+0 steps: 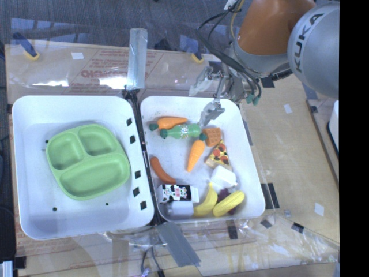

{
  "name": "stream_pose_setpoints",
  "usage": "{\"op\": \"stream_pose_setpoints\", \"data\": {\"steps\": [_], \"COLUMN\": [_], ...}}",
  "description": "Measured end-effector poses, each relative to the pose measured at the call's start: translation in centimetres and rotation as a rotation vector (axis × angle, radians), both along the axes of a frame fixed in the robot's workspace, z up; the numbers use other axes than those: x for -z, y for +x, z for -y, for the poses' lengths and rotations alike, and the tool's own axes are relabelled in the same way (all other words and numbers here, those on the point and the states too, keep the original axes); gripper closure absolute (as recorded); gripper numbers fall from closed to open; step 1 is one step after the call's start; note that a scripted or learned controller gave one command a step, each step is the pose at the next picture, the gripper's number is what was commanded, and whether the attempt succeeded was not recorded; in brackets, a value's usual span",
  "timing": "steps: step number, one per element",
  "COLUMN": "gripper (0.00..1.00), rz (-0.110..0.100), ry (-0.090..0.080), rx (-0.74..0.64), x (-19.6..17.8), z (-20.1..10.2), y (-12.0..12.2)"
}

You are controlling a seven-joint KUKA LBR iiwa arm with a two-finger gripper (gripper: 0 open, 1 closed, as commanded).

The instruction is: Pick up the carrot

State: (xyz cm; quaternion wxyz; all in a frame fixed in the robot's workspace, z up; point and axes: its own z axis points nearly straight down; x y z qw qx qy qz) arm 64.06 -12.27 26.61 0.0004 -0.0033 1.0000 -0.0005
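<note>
Both bins (pixel 34 172) look like smooth white plastic, a bit glossy along the rims. The green plate (pixel 86 160) is seen as matt plastic, no shine to speak of. The carrot (pixel 195 154) and the other toy food pieces are molded plastic too, with the bananas (pixel 222 202) catching a little gloss. The table (pixel 288 154) is read as pale wood, covered by a clear plastic sheet that's wrinkled and shiny. A dull grey metal strip (pixel 137 59) is noted at the seam between the bins. The arm (pixel 323 45) is finished in smooth grey, with a glossy orange band (pixel 268 22). The claw (pixel 211 113) is seen as bare metal.
</note>
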Motion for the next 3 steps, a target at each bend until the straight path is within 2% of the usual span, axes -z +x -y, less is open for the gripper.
{"op": "stream_pose_setpoints", "data": {"steps": [1, 2, 3], "gripper": [0.0, 0.0, 1.0], "rz": [-0.009, -0.006, 0.003], "ry": [0.003, 0.004, 0.001], "rx": [-0.05, -0.098, -0.105], "x": [11.3, 17.7, 16.3], "z": [1.7, -1.5, -1.6], "y": [-1.4, -4.6, -4.3]}}
